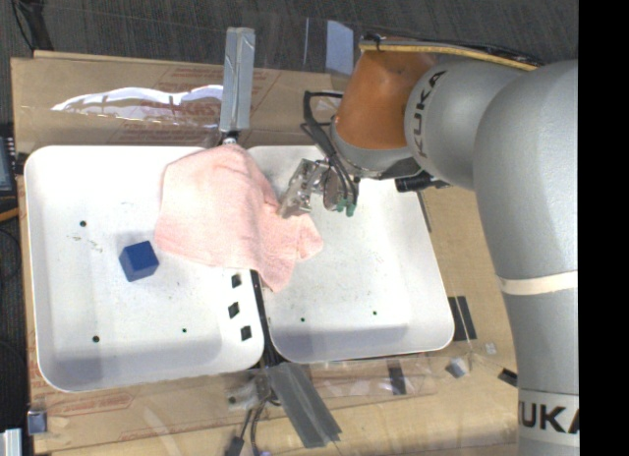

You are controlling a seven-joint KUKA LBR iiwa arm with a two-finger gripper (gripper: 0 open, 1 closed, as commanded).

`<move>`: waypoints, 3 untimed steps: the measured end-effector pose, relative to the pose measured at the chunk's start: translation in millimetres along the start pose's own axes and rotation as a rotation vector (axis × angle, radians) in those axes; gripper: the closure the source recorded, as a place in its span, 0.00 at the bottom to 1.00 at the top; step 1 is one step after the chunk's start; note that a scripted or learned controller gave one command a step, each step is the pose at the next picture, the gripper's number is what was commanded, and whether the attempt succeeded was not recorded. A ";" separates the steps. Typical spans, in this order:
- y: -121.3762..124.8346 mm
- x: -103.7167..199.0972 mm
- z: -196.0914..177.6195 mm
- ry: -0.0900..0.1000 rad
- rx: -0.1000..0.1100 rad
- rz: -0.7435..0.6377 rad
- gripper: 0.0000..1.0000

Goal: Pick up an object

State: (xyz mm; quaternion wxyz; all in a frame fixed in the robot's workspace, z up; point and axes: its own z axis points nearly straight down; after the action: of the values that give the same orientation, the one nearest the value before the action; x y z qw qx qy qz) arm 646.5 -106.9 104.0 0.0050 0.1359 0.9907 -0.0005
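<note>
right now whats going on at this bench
A grey arm reaches in from the right, and its gripper sits at the right edge of a pink cloth. The cloth is draped over the divide between the two white bins, mostly in the left bin and partly in the right bin. Whether the gripper has hold of the cloth is unclear. A blue cube lies apart from the cloth in the left bin, untouched.

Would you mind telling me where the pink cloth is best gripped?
Probably at the bunched fold over the divider, coming straight down. The pink cloth drapes across both bins, raised there and flat elsewhere. The hand sits by its right edge.
</note>
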 end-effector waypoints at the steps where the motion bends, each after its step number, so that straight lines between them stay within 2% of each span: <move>1: 0.0 0.0 0.0 0.000 0.000 0.000 0.00; 2: 14.3 3.3 -9.6 0.005 0.001 0.234 0.00; 3: -23.0 22.0 -3.1 0.013 0.002 0.117 0.00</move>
State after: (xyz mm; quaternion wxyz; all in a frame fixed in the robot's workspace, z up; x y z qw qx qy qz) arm 619.0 -123.1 106.9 -0.0013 0.1938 0.9810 -0.0002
